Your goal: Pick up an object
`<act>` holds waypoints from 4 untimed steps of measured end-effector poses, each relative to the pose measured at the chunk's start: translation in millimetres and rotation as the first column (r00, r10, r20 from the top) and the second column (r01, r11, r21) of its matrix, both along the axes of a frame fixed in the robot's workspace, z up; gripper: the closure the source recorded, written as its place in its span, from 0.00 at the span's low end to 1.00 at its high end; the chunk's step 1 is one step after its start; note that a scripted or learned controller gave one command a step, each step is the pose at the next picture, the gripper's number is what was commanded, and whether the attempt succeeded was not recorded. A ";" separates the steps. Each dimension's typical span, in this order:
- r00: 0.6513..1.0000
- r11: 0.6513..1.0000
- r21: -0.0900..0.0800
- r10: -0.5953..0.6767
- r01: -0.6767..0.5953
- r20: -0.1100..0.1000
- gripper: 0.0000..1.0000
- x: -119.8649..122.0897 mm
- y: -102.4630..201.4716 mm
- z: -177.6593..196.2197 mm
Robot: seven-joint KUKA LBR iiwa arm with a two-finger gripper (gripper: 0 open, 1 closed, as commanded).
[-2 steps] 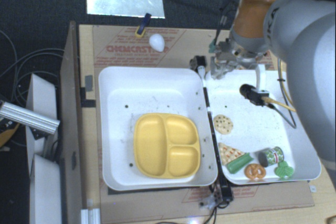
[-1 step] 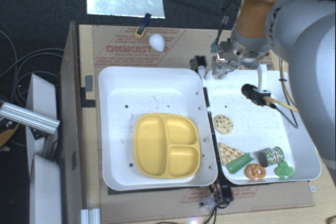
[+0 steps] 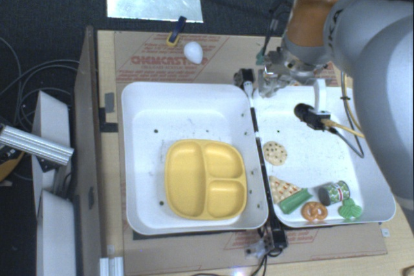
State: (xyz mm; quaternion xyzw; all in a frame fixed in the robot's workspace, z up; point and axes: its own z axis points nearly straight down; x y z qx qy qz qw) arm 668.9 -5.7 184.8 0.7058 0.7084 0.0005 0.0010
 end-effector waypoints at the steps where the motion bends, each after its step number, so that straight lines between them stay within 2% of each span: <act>1: 1.000 1.000 -0.001 -0.004 0.004 0.000 1.00 -0.1 -8.8 0.0; 2: 1.000 1.000 -0.001 -0.005 0.005 0.001 1.00 0.0 -23.2 0.2; 3: 1.000 1.000 -0.001 -0.005 0.005 -0.003 1.00 -32.3 -23.8 -0.3; 4: 1.000 1.000 0.002 0.004 -0.004 0.001 1.00 -16.4 24.5 0.1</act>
